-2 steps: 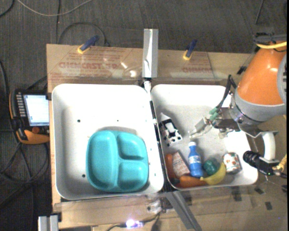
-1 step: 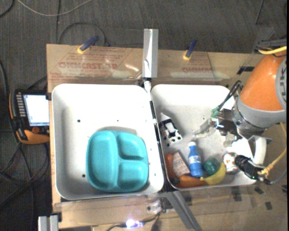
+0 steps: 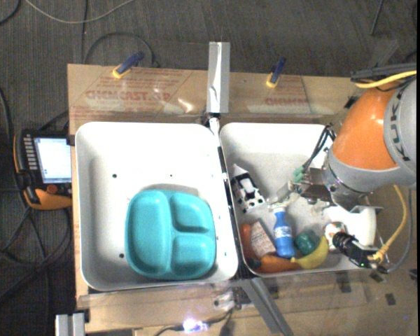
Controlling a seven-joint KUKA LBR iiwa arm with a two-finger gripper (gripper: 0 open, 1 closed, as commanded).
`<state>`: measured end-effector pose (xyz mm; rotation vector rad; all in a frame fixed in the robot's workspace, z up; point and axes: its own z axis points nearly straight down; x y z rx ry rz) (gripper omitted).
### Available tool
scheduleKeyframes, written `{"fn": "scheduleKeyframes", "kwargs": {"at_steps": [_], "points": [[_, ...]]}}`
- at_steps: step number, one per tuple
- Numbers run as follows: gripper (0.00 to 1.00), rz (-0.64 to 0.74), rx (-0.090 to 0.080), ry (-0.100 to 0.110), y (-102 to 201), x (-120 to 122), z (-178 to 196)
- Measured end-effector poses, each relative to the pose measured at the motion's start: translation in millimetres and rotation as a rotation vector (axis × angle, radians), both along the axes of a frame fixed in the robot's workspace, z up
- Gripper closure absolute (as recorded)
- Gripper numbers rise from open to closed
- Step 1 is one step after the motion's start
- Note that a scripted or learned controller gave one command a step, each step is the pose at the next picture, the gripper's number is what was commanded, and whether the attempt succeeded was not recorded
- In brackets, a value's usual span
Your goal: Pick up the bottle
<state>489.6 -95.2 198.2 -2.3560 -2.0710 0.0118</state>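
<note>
The bottle [image 3: 283,234] is small and blue with a white cap, lying in the right bin [image 3: 266,145] near its front wall, cap pointing away from the front. My gripper [image 3: 295,190] hangs over the right bin just behind and slightly right of the bottle's cap, below the arm's orange band [image 3: 364,138]. Nothing shows held in it.
Around the bottle lie an orange-brown packet [image 3: 258,239], a teal object [image 3: 306,241], a yellow banana [image 3: 315,256] and an orange carrot [image 3: 273,263]. A black-and-white object [image 3: 246,190] sits by the divider. The left bin [image 3: 98,145] holds a teal divided plate [image 3: 171,234].
</note>
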Motion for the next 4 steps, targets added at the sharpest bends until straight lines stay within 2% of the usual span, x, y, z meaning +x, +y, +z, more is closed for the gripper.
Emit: {"fn": "scheduleKeyframes", "kwargs": {"at_steps": [1, 2, 3, 4], "points": [[0.00, -0.009, 0.001, -0.018, -17, -1, -99], [1.00, -0.008, 0.006, -0.013, -15, 1, -93], [1.00, -0.016, 0.000, -0.019, -15, 17, -107], [1.00, -0.215, -0.005, -0.002, 45, 21, 51]]}}
